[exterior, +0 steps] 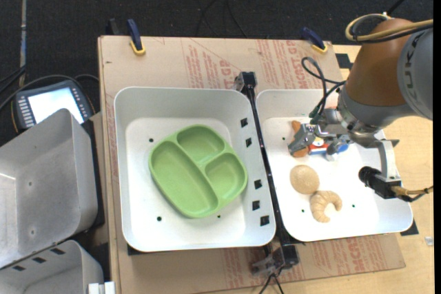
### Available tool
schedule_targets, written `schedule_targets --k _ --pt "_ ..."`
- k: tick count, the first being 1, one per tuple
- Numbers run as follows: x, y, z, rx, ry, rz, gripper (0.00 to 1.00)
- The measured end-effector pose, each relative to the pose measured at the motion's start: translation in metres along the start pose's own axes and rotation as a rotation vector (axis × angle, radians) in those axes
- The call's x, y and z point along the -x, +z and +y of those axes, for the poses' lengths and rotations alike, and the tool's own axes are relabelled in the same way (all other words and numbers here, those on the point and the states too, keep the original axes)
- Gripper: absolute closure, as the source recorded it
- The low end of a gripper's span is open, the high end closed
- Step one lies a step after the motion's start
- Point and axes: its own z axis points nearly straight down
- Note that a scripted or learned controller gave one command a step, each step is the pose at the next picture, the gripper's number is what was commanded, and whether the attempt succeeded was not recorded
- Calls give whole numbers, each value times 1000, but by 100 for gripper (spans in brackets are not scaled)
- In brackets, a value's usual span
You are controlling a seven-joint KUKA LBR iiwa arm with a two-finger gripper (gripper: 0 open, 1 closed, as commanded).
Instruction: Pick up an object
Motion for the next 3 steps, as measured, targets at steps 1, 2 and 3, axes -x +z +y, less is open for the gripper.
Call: schedule_targets --k 1,2,3 --pt "0 -7 3 13 -2 -2 0" --pt "1 36 3 9 1 -2 0" --pt "1 90 3 9 1 -1 0"
